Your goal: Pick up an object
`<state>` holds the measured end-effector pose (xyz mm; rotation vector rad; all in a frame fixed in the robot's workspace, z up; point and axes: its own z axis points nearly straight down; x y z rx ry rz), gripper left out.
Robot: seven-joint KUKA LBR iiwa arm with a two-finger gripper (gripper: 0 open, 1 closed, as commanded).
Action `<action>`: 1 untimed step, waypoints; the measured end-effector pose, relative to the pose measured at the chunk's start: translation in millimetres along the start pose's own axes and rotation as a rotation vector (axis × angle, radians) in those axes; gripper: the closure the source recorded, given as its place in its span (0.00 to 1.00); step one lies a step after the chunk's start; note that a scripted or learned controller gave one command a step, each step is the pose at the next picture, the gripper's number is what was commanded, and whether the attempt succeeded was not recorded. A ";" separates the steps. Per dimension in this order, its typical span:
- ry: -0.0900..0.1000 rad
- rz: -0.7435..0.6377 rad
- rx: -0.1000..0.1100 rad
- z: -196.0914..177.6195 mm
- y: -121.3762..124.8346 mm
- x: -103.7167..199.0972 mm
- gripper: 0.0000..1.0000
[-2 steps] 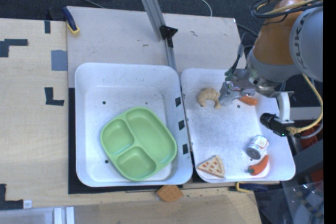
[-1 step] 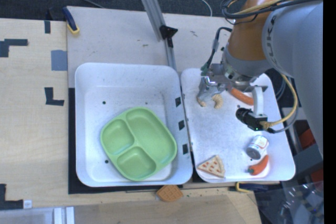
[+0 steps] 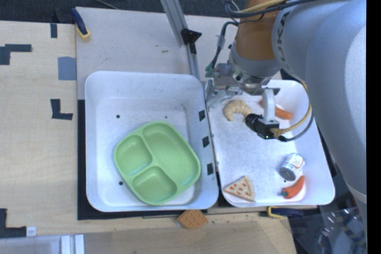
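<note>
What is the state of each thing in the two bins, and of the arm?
Green plate: right way up, lying flat in the left bin.
Croissant: lying in the right bin, just below the arm's wrist.
Can: lying on its side.
Sandwich wedge: lying flat at the near rim.
Chili: lying flat beside the can.
Arm: lowered over the right bin's far end.

view: one fixed camera above the bench [image 3: 137,38] | facing: down at a slant | range: moderate, both white bins framed whole, left bin [image 3: 98,128] and right bin [image 3: 318,178] | arm [image 3: 333,56] enters from right, looming large and near the lens
</note>
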<state>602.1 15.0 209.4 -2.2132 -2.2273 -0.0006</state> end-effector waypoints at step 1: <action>0.000 0.000 0.001 3.6 10.3 46.2 1.00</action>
